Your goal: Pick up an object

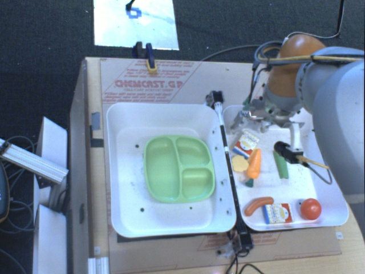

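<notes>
From where I stand, the gripper (254, 120) hangs low at the back of the right bin (336, 213), close to the rear wall. I cannot tell whether it is open or closed, because the wrist blocks the view. I see nothing held in it.

Just in front of it lies a small carton (246, 142), which I take to be the likeliest pick. The trouble is crowding. The carton sits near the divider between the 2 bins, with a carrot (254, 163) and a yellow slice (240, 164) right beside its front end. A descent that lands off-centre could shove the carton into the divider, catch the carrot along with it, or strike the bin wall. The carton also lies flat, so a closing grip might skate over its top face and come up with nothing.

The carton is white with red and blue print, boxy, and turned at a slant. Its faces look smooth, and I judge it light and slippery.

Further out are a green pickle (280, 165), a sausage (259, 205), a 2nd carton (277, 213) and a tomato (310, 208). The left bin (128, 210) holds a green plate (179, 169).
</notes>
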{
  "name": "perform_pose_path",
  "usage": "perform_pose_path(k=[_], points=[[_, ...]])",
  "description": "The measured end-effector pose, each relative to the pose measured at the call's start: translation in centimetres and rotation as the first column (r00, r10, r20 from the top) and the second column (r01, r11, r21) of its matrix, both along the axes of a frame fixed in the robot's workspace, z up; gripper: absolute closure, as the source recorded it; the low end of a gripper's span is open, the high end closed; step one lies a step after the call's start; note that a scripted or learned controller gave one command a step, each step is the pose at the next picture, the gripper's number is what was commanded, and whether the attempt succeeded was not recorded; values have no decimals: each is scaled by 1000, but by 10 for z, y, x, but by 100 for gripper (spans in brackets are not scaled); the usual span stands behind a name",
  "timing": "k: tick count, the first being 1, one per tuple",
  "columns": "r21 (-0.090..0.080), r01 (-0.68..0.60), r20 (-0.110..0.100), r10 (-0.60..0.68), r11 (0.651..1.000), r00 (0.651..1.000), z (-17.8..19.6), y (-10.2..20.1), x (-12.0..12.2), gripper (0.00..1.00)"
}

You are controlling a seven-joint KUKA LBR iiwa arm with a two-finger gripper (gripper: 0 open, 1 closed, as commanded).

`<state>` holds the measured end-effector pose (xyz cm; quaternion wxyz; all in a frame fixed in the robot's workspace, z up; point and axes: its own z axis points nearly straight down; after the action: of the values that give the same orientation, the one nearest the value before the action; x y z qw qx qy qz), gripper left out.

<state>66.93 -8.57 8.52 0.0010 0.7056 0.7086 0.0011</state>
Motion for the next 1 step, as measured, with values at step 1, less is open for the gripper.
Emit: perform_pose_path(k=[1], points=[[-1, 3, -1, -3, 1000, 1000, -1, 3, -56, 0]])
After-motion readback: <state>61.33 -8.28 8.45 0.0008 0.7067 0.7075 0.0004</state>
